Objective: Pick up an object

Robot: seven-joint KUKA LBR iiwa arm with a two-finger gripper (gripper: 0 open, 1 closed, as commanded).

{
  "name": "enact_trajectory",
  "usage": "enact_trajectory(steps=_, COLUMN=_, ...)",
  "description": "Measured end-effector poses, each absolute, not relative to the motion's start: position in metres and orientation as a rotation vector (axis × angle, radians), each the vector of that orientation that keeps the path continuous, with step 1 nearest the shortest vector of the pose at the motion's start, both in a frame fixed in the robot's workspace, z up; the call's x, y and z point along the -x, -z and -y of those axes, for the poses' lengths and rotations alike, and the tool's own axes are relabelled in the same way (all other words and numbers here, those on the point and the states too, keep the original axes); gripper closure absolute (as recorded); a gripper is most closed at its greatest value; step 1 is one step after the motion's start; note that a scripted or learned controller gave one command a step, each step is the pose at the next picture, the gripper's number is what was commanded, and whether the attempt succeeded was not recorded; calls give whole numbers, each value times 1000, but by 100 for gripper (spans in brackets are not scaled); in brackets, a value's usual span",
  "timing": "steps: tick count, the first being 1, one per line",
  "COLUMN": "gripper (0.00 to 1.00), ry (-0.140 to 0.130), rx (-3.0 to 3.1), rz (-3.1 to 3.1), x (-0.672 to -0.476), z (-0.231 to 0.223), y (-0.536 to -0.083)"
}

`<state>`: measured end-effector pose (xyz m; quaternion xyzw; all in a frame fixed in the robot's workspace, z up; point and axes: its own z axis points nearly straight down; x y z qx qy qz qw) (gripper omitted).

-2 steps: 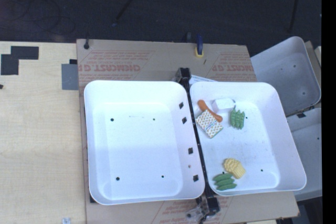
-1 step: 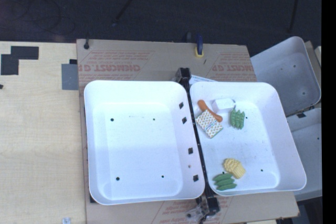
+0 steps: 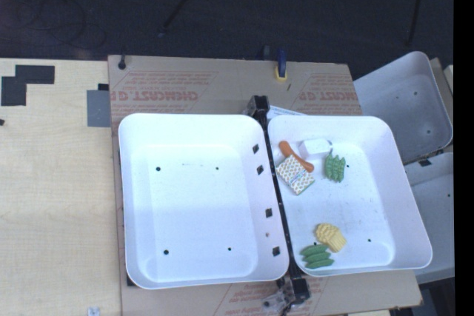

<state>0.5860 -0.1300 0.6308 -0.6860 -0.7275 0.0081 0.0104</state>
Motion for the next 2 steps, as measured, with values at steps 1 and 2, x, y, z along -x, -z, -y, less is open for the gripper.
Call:
enact_trajectory(steps=1, gripper=100, ry=-27, rx=2134, rz=2275, x=-587, z=128, y=-640)
enact_trajectory(steps=2, gripper=100, ry=-29, rx=2126, rz=2279, x=-588, z=127, y=-650)
